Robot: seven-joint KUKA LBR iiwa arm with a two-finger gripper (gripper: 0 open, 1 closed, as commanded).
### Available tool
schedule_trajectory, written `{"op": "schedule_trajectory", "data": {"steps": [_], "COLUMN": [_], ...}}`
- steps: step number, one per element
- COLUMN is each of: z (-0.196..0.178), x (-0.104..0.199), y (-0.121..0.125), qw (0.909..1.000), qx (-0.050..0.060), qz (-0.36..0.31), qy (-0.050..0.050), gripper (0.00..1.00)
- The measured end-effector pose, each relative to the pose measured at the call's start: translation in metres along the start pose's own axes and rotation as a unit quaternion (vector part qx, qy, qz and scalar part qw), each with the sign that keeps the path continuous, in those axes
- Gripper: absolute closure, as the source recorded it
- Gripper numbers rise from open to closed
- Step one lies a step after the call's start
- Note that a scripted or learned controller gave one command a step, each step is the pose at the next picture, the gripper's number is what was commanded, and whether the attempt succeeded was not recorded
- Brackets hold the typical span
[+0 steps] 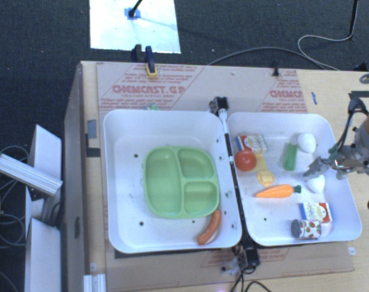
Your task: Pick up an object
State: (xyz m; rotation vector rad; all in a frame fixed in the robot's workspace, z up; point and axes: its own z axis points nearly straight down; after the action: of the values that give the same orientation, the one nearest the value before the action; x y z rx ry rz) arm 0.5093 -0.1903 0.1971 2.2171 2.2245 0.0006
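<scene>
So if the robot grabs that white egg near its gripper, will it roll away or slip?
Probably it could roll: the white egg looks round and smooth, lying loose on the flat floor of the right bin. It may also slip from the gripper, since its curved sides give little to pinch. It looks like a toy, so likely light.

Taking the carrot (274,191) in the right bin (341,140) as landmark: a tomato (246,160) sits to its left and behind, two eggs (306,142) (316,184) to its right, two cartons (251,142) (315,211) behind and in front, a can (305,229) in front. Far left, the other bin (126,126) holds a divided tray (181,181) with a sausage (209,227) before it.
</scene>
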Motion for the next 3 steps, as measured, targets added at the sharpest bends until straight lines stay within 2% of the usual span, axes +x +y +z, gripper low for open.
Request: {"op": "schedule_trajectory", "data": {"steps": [1,2,3], "z": [0.096,0.113,0.102], "x": [0.01,0.048,0.047], "y": [0.014,0.087,0.088], "qw": [1.0,1.0,1.0], "qx": [-0.008,-0.001,-0.002], "qz": [0.001,-0.001,-0.002], "qy": [-0.002,0.0,0.0], "gripper": [0.0,0.0,1.0]}}
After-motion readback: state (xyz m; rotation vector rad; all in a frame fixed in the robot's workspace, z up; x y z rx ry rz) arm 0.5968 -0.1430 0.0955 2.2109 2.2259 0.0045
